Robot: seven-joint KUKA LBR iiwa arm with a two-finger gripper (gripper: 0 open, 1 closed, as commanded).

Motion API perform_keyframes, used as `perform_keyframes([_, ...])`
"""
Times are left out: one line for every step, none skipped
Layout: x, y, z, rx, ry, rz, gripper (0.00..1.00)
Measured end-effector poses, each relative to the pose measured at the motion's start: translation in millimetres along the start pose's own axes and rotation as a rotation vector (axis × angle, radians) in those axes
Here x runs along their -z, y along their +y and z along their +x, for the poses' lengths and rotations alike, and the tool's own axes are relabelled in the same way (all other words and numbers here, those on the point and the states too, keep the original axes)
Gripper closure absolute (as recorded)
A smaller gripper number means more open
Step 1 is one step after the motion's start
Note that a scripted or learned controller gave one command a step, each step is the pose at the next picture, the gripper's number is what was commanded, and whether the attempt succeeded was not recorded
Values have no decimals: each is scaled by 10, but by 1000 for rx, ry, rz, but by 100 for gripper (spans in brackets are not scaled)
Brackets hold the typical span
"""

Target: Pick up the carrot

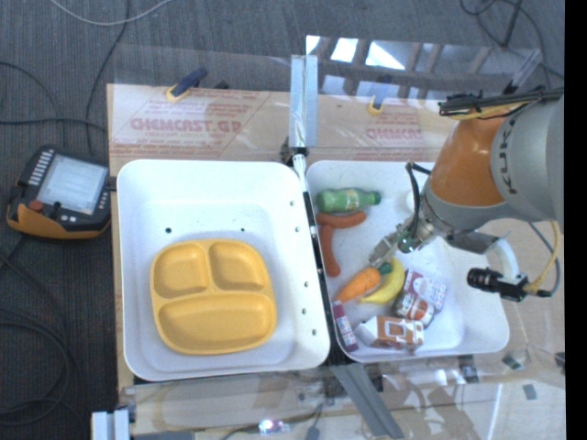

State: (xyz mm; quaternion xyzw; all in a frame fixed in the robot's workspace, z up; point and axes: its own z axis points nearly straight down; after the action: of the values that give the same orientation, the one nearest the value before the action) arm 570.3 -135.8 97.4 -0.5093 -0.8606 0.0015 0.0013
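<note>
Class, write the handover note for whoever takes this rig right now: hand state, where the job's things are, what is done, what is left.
Hand: low in the right bin, just above the carrot's leafy end; grip state unclear.
Carrot: lying in the right bin, against the banana, below the sausages.
Done: approach to the carrot.
Left: grasp and lift the carrot.
Yellow tray sits in the left bin.

The arm (514, 168) is a thick grey tube with a broad orange band, black cables along it, ending in a small metal gripper (393, 244).
</note>
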Motion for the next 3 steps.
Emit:
perform_keyframes([0,3,3,0,1,-1,0])
perform_keyframes([-81,100,-31,48,-10,-8,0])
perform_keyframes([-76,79,252,61,-16,-13,0])
